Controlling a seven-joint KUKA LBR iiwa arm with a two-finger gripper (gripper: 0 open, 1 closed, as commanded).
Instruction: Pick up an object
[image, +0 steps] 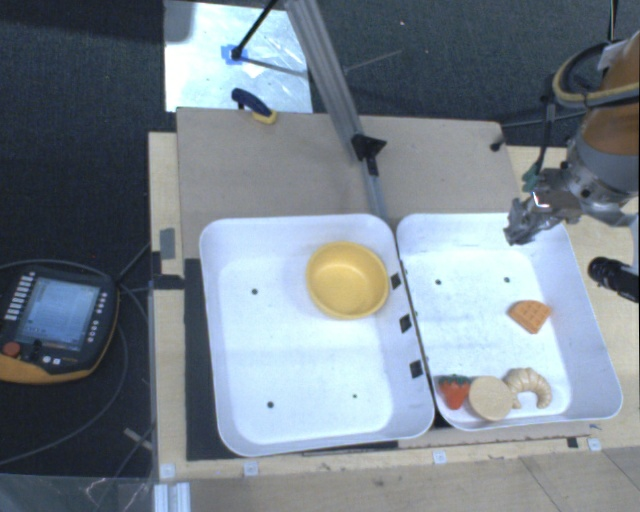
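Observation:
In the right bin (470, 250) lie an orange waffle-like piece (529, 316) near the right wall, and along the front edge a red strawberry-like piece (455, 391), a round tan disc (491, 398) and a pale croissant (529, 386). A yellow bowl (347, 279) sits at the back right of the left bin (250, 390). My gripper (522, 230) hangs over the back right corner of the right bin, well behind the orange piece, with nothing seen in it.
A tripod leg (340, 95) slants down to the gap between the bins at the back. A teach pendant (52, 320) lies on the floor at the left. A black part (612, 277) sticks in at the right bin's right side.

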